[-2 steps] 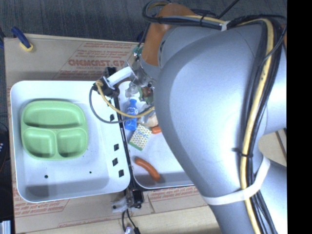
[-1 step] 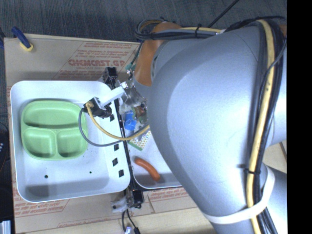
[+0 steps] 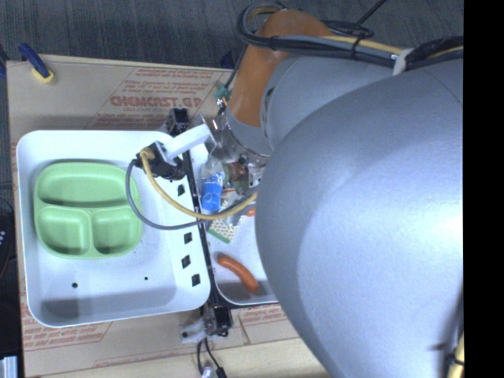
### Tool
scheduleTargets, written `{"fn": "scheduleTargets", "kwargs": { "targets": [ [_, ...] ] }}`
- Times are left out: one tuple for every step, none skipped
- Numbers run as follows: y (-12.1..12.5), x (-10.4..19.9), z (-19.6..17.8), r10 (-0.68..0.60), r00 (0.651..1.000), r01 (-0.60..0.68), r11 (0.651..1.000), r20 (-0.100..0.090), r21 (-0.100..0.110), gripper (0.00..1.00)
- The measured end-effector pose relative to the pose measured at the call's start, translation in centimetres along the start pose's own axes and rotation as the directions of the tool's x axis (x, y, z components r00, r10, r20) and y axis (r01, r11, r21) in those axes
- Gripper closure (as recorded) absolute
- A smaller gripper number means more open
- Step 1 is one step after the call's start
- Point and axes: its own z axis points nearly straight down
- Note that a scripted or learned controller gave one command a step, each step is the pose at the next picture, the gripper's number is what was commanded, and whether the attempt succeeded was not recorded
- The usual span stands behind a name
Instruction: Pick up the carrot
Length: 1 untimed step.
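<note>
The grey arm point(image 3: 370, 211) fills the foreground on the right, its bulk covering most of the right bin point(image 3: 236, 294). Just left of that bulk, at the near corner of the right bin, the carrot point(image 3: 238, 272) lies flat on the white floor, close to the divider between the bins and apart from the gripper. Beyond the carrot, the gripper point(image 3: 211, 189) hangs over the divider amid cables, a blue object beside it; whether it is released or clenched, I cannot tell. Left of the carrot, the left bin point(image 3: 157, 290) holds a green compartment tray point(image 3: 83, 207). Farthest, the orange band point(image 3: 260, 69) rises above the wrist.
</note>
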Motion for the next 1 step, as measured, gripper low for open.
{"fn": "scheduleTargets", "kwargs": {
  "targets": [
    [-3.38,4.11,6.57,-0.032,0.999,0.032,0.999,0.003,-0.001,0.0]
  ]
}}
